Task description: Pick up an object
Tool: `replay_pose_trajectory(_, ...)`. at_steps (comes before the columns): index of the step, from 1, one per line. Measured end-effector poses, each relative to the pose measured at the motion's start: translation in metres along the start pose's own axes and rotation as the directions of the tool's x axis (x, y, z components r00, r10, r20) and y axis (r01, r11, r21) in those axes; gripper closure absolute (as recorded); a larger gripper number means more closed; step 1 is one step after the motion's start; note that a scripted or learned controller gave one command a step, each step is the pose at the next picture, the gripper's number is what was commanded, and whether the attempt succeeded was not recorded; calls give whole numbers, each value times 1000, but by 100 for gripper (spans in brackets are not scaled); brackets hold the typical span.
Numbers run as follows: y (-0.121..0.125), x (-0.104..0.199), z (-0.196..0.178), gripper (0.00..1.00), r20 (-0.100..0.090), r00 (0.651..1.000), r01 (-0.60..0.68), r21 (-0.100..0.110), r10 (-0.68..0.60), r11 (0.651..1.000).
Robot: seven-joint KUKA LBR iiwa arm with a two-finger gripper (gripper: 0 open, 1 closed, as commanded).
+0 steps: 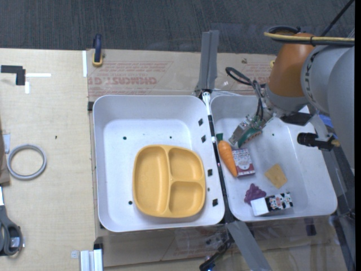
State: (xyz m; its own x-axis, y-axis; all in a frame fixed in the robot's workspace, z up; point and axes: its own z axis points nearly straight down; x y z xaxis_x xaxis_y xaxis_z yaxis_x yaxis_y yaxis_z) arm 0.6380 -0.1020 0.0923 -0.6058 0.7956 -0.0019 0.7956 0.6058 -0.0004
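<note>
Reaching in from the right of the frame, the arm [316, 78] was cut off by the right edge, so its base could not be seen. Its grey body and orange band covered the upper right corner of the right bin [307, 193], hiding that part of the bin floor. The gripper [243, 135] hung low over the upper left area of the right bin, its tip a small tangle of metal and green parts that was hard to resolve. Whether the claw was spread or closed could not be told, and nothing could be made out between its tips. Whether the tip touched the bin floor could not be told either.

The objects lay in the right bin. A carrot [227, 157] lay along the bin's left wall, just below the gripper tip and close to it; contact between the two could not be confirmed. A small red-and-white packet [242, 162] lay touching the carrot's right side. A tan wedge [276, 175] lay apart to the right of the packet. A purple item [254, 193] lay near the bin's lower edge, with a black-and-white box [272, 203] just beside it; its markings were too small to read.

The left bin [110, 151] held a yellow divided plate [169, 180] in its lower middle. A grey ring [25, 161] lay on the bench [45, 219] at the left of the frame.
</note>
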Motion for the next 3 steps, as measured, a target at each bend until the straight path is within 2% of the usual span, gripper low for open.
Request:
replay_pose_trajectory(1, 1, 0, -10, 100, 4, 1000, 3, 0, -3, 1000)
replay_pose_trajectory(2, -92, -11, 0, 100, 0, 975, 222, -1, -222, 975)
replay_pose_trajectory(3, -96, 41, 1, 100, -2, 983, -186, 0, 186, 983)
